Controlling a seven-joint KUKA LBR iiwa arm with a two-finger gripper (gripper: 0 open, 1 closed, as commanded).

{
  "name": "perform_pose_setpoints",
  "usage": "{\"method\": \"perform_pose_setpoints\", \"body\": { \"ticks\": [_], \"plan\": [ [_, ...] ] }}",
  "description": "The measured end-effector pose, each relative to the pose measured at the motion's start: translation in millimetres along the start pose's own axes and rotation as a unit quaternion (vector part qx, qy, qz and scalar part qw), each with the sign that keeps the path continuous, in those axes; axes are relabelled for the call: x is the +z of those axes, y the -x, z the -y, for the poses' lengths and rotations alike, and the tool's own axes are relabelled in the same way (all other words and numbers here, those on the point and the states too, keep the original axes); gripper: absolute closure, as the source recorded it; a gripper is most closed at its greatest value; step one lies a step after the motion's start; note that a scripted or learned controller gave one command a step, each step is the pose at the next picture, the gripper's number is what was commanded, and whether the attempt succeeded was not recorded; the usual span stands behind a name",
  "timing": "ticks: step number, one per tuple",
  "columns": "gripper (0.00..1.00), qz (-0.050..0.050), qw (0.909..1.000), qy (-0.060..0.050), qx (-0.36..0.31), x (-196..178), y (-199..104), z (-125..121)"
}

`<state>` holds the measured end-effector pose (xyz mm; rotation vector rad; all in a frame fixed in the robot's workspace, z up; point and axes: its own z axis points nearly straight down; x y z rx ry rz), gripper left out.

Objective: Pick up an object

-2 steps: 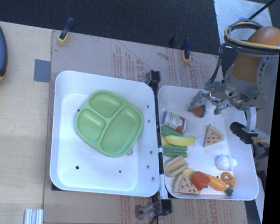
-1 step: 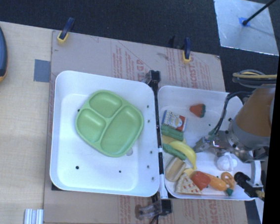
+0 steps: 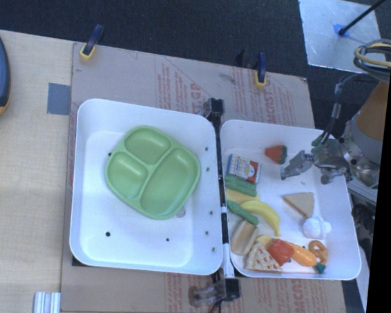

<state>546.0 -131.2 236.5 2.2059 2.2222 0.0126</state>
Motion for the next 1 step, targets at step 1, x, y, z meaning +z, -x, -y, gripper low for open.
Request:
{"method": "perform_pose_setpoints", "body": {
  "ticks": [1],
  "plan": [
    [0.00, -0.002, 0.9999, -0.014, 0.002, 98.4, 6.7, 37.3]
  ]
}}
